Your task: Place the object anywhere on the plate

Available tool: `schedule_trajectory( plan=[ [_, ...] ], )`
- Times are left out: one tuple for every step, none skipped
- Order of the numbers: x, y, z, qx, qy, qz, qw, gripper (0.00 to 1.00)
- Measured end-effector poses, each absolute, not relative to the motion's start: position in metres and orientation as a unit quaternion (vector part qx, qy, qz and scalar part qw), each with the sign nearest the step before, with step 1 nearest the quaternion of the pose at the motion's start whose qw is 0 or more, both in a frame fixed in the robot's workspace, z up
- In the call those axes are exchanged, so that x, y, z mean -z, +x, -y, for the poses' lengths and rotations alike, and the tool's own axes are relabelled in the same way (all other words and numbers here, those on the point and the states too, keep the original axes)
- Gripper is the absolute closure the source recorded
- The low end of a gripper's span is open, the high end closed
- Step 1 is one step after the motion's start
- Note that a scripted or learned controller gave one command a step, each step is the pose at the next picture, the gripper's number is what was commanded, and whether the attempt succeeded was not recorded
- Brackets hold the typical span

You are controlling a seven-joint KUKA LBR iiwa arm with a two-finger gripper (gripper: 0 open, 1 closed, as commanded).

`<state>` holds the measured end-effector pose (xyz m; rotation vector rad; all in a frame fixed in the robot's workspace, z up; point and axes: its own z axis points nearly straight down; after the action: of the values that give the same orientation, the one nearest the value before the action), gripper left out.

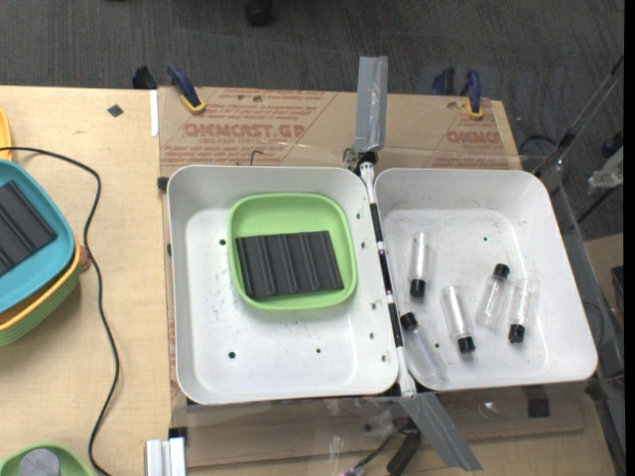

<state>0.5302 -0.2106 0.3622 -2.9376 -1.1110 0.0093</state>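
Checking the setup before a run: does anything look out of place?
One vial lies wedged against the right bin's left wall, apart from the other vials. The green plate sits flat in the left bin.

The stack of teal and yellow-green dishes (30,261) was cut off by the left edge, as was 1 pale round item (40,461) at the bottom-left corner. Among the clear vials, 1 (415,340) against the right bin's (556,216) near-left wall was too faint to trace fully.

Along the right edge of the frame, beside the right-hand bin (562,228), a small pale fitting (607,172) and a few thin dark rods or cables (587,107) slant across the grey carpet (446,18), too small and cut off to tell whether they belong to the robot's body.
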Motion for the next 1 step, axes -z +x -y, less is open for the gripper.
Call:
schedule_trajectory(
  plan=[
    [-0.3682, 0.5476, 0.1984, -0.0032, -0.981, 0.194, 0.0, 0.0]
  ],
)
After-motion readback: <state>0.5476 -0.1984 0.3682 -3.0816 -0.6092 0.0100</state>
